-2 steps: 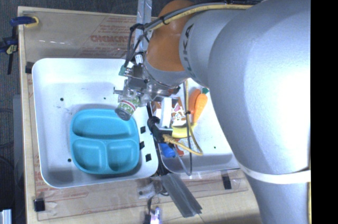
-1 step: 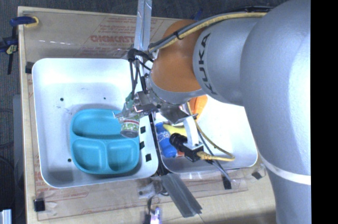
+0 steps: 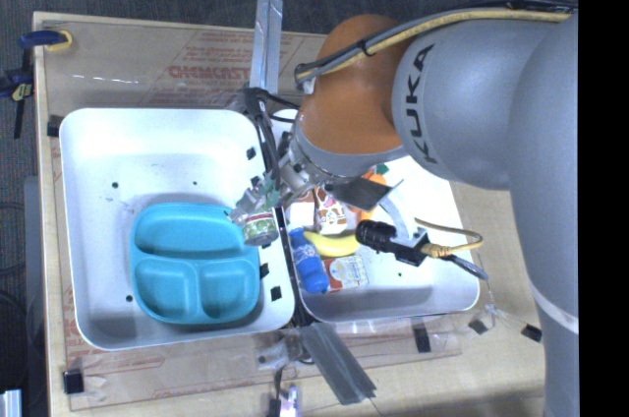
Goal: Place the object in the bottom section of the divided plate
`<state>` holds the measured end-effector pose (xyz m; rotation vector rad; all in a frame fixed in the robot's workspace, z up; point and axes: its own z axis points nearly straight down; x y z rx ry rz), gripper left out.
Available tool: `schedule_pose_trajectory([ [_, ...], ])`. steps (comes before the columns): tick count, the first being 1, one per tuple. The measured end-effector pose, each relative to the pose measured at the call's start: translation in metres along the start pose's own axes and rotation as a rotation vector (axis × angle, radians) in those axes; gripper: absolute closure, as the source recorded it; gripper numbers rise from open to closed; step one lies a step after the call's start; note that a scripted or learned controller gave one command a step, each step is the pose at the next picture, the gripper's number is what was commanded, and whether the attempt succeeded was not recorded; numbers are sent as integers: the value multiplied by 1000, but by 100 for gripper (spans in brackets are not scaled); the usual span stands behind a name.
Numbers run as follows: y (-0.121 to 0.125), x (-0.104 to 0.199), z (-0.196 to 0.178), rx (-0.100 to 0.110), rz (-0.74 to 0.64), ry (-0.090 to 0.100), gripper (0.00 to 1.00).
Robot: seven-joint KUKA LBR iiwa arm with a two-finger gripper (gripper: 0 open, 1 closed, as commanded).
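Looking down on the worktop (image 3: 147,61), I take the blue divided plate (image 3: 197,263) in the left bin (image 3: 108,169) as my landmark. It has one wide section along its far side and two smaller sections along its near side, toward the lower edge of the camera view; I judge one of those near sections to be the target, though I cannot say which the task means.

My gripper (image 3: 257,211) sits at the plate's upper right corner, right by the divider between the bins. A small green-and-white packet (image 3: 260,228) hangs at its tip, over the plate's right rim. It looks pinched between the fingers, so I read the gripper as closed on it, though the fingers are small and partly hidden by the wrist.

The relation that matters: the packet is above the far right edge of the plate, and the near sections lie down and to the left of it. I judge the next move to be a short shift along the plate's right side toward its near edge, then inward.

Right of the plate, in the other bin (image 3: 442,292), lie a banana (image 3: 329,244), a blue bottle (image 3: 309,269) and other clutter.
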<state>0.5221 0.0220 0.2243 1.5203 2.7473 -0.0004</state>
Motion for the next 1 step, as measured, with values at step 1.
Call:
schedule_pose_trajectory([
  [1, 0, 0, 0, 0, 1, 0, 0],
])
